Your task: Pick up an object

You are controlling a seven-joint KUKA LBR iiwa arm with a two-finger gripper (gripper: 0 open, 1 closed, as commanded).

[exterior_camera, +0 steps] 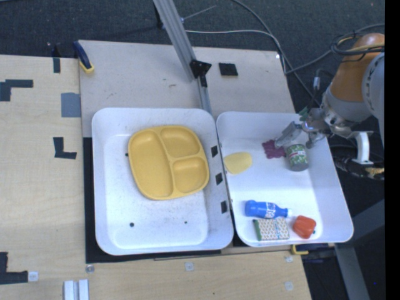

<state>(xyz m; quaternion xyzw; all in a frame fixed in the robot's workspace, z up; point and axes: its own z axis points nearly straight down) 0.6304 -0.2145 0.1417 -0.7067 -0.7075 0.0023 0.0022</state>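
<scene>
Over the right bin point(325, 186), our end effector point(299, 135) hovers.
We cannot tell its opening; it sits above the green can point(297, 157), presumably to grasp it.

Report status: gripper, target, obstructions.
Gripper over right bin, above grey-green can. Nothing visibly held. Purple piece close beside can.
</scene>
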